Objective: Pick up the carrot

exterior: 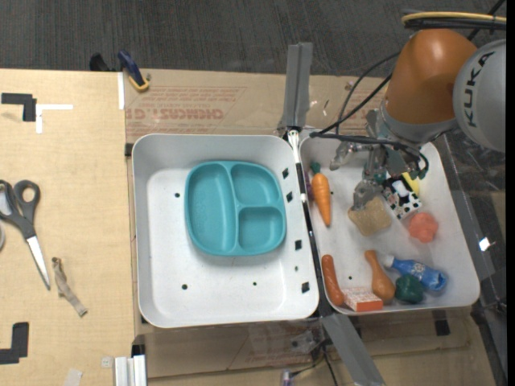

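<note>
- The carrot [321,197] lies in the right bin [460,240], close against that bin's left wall, orange with its green stub pointing toward the far end and its thin tip toward the near end.
- The gripper [368,185] hangs over the same bin, to the right of the carrot and apart from it — its tip sits just above a tan, sponge-like block [370,216].
- Whether the claw is released or clenched cannot be told; the mechanism is a tangle of dark metal and cable at this angle, and nothing is seen gripped in it.
- The arm [430,63] comes in from the upper right, its orange band rounded and bright above the wrist.
- Just right of the gripper rests a white die with black dots [406,203], and beyond it a pinkish-red rounded item [423,227].
- Along the near end of the right bin lie a red sausage-like piece [330,274], a small orange-and-white box [363,299], a tan drumstick-shaped toy [378,275], a green lump [409,289] and a blue bottle [421,273].
- The left bin [153,240] holds a teal divided plate [236,207] — three compartments, set near the middle.
- On the wooden bench left of the bins lie scissors [24,223].
</note>
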`<action>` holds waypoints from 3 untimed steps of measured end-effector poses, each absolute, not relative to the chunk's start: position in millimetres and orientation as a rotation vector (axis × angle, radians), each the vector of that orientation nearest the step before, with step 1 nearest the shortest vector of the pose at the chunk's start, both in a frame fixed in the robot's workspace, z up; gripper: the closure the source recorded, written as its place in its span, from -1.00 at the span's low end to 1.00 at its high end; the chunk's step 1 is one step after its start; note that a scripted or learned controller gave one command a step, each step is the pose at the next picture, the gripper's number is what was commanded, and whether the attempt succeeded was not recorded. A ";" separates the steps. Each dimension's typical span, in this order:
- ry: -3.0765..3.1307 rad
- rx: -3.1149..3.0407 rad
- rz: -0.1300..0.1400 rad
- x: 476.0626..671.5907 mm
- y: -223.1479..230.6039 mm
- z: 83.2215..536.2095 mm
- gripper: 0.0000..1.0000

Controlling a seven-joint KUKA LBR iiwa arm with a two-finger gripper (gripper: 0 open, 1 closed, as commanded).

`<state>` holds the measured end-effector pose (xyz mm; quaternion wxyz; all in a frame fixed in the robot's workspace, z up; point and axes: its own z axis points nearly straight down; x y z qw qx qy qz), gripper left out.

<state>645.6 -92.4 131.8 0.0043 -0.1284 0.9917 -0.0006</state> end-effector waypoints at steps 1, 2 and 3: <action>3.130 -0.223 0.000 589.7 -91.6 93.2 -1.00; 3.133 -0.072 0.000 634.2 -92.3 94.5 -1.00; 3.138 -0.043 0.001 592.4 -92.9 92.7 -1.00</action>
